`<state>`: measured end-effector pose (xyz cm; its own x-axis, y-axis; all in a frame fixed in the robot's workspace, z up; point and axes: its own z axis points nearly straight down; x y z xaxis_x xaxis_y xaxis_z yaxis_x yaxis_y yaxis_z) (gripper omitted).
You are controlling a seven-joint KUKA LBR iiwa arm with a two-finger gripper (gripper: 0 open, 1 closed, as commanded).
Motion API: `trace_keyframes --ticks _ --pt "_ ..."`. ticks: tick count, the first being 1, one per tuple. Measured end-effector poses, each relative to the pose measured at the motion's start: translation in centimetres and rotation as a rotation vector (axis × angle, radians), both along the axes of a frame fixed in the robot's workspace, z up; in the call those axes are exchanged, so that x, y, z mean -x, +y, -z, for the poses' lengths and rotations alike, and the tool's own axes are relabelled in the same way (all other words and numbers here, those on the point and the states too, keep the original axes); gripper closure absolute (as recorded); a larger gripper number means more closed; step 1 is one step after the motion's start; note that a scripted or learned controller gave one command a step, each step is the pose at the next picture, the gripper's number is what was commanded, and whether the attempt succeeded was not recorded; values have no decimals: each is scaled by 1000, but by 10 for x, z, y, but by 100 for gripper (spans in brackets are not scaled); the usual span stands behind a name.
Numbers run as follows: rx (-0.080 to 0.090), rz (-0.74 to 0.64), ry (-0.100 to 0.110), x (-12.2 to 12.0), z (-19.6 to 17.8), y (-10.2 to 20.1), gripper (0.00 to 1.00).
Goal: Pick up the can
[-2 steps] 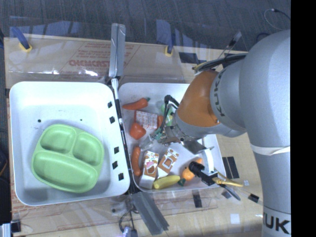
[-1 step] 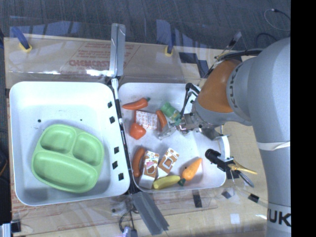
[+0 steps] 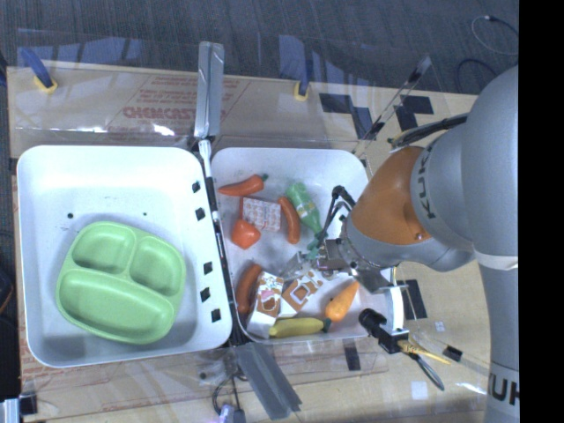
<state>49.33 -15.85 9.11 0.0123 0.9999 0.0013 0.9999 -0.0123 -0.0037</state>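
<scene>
The can [image 3: 261, 212], with a red-and-white label, lies in the upper left part of the right bin [image 3: 352, 161]. It rests between an orange pepper [image 3: 243, 186] and a red tomato [image 3: 246, 233]. My gripper [image 3: 314, 256] is low over the middle of that bin, right of and below the can and apart from it. The grey arm with its orange band [image 3: 392, 203] comes in from the right and hides the bin's right side. Nothing shows in the gripper's hold.
Around the gripper lie a green bottle [image 3: 304, 205], a sausage [image 3: 289, 220], two small cartons [image 3: 284, 294], a carrot [image 3: 342, 302], a banana [image 3: 298, 327] and another sausage [image 3: 248, 287]. The left bin [image 3: 35, 174] holds a green divided plate [image 3: 121, 280].
</scene>
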Motion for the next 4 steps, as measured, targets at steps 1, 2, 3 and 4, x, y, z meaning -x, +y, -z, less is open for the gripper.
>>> trace_keyframes --ticks 1,2,3,4 --pt "1 -4 -1 -1 -10 -1 100" --pt "0 -14 -1 -17 0 -49 100" --pt "-1 -47 1 -5 0 -39 100" --pt "-1 -318 -2 9 -27 -52 100"
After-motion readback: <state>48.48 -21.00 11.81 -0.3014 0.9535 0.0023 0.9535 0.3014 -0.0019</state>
